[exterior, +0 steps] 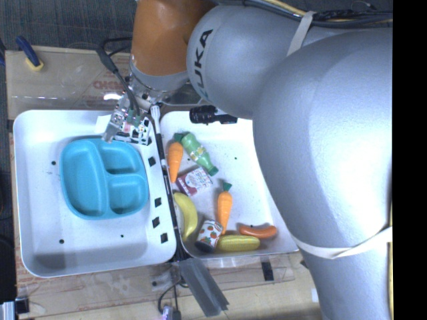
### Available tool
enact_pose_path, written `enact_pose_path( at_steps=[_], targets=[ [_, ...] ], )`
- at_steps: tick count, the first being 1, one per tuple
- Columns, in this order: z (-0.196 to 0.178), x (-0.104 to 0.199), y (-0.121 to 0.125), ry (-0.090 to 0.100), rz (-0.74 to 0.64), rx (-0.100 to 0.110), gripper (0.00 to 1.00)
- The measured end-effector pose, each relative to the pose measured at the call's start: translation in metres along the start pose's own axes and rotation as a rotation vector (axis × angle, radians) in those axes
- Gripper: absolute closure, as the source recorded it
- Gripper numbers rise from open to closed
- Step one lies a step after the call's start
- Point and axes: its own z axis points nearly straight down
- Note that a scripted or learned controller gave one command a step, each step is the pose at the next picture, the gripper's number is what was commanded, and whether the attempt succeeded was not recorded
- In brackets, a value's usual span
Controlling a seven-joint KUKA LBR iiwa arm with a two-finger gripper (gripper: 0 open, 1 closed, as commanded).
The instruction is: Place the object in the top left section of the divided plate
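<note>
A blue divided plate (pixel 103 177) lies in the left white bin (pixel 40 245). It has one long section on its left and two smaller ones on its right. My gripper (pixel 127 127) hangs at the plate's far right corner, just inside the bin's back wall, below the orange wrist band. I cannot make out anything held in it. The loose objects lie in the right bin (pixel 250 149): two carrots (pixel 175 160) (pixel 224 205), a green bottle (pixel 197 152), a banana (pixel 187 213) and a red-white packet (pixel 194 181).
The grey arm covers the right side of the view and part of the right bin. Near that bin's front edge lie a yellow item (pixel 237 243), an orange sausage-like piece (pixel 258 231) and a small printed box (pixel 209 233). A divider wall (pixel 163 192) separates the bins.
</note>
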Motion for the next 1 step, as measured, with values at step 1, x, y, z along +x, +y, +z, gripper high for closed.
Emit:
enact_pose_path(
  at_steps=[1],
  targets=[
    [-0.0001,-0.0001,0.0000,0.000,0.000,0.000,0.00]
  ],
)
